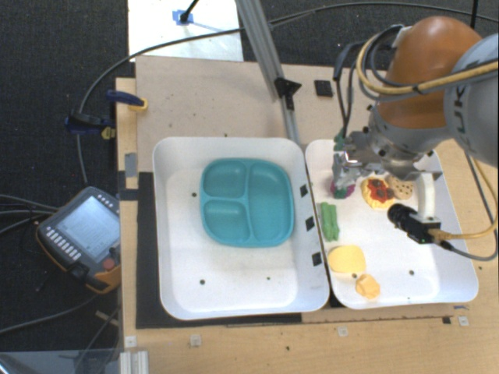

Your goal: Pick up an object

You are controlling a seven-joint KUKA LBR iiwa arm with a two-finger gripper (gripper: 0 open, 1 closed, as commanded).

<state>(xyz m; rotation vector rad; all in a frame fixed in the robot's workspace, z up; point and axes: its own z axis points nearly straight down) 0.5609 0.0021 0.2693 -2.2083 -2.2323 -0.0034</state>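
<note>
Purple toy [345, 185] lies at the upper left of the right bin [460, 283], directly under the pincer [343, 174]. Pincer is low over it; whether it is spread or has hold of anything, I cannot tell. Step judged: descent onto the grasp. Next calls for closing squarely on the toy, then lifting clear of the nearby green piece [330, 220].

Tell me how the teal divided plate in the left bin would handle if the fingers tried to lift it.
The teal divided plate looks like rigid moulded plastic, so probably stiff and light. It lies flat on the left bin floor, so its low rim likely offers little to pinch. Its smooth surface may slip, and gripped at one edge, it would probably tilt.
</note>
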